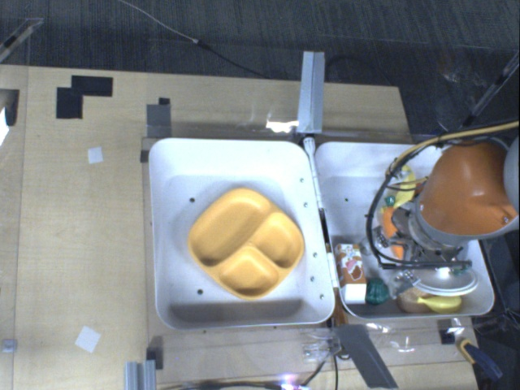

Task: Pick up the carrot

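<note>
Camera view: the arm (pixel 467 189) hangs over the right bin (pixel 349 177), hiding the end effector so its state cannot be told, with the carrot (pixel 390 224) partly visible just left of the wrist.

Two white bins (pixel 162 242) on bench (pixel 73 242)
</note>
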You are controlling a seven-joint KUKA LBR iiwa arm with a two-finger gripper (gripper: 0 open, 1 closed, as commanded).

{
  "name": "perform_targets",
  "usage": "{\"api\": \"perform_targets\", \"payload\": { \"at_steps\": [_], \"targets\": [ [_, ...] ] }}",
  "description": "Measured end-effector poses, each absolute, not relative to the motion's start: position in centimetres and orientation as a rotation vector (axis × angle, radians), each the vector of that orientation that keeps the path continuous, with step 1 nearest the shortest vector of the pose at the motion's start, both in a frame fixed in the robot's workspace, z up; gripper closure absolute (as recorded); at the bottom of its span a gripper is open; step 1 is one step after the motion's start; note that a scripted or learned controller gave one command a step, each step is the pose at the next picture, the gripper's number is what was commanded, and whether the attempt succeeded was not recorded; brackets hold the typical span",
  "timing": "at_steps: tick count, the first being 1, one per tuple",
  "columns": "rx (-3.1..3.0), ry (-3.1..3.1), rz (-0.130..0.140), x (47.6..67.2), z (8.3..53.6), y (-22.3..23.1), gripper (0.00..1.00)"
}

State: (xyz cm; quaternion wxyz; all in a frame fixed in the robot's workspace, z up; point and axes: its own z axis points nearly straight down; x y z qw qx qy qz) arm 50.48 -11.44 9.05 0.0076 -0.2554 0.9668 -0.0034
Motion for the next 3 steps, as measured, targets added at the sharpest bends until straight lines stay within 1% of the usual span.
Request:
{"api": "perform_targets", "payload": {
  "at_steps": [1, 2, 3],
  "targets": [
    [-0.803, 3.010, -0.022, 50.9, 10.4, -11.5, 1.00],
    [-0.803, 3.004, -0.025, 51.1, 10.5, -11.5, 0.00],
    [-0.768, 3.033, -0.010, 52.7, 9.0, -9.6, 0.00]
  ]
}}
